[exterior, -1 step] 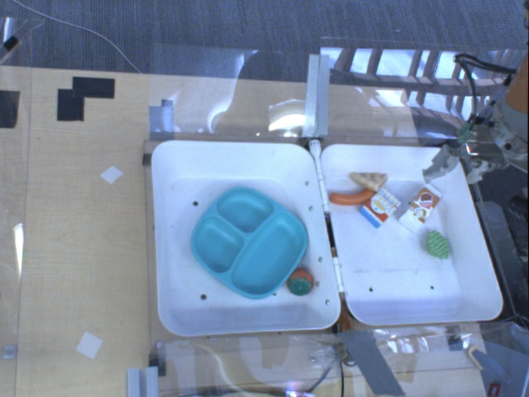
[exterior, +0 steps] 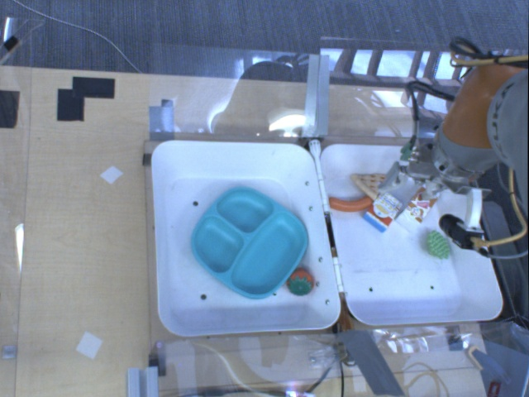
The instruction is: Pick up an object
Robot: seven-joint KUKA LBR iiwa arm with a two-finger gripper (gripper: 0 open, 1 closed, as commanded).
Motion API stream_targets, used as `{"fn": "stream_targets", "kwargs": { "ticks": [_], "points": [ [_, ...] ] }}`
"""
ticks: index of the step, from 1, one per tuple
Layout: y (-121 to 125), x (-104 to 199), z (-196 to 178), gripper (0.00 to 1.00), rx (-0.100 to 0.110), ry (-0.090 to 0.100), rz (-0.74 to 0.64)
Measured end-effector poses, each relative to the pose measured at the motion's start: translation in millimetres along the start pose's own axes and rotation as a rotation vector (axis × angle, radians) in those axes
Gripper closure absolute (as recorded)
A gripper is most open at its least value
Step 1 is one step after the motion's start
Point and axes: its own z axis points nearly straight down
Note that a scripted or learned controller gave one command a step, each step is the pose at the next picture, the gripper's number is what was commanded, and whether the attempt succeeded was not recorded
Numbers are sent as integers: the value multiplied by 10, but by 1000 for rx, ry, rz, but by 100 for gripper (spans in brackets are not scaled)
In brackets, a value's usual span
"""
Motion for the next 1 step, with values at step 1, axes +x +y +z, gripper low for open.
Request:
{"fn": "stream_targets", "kwargs": {
  "ticks": [1],
  "points": [
    [-55,286,-50,0,17,2,9]
  ]
}}
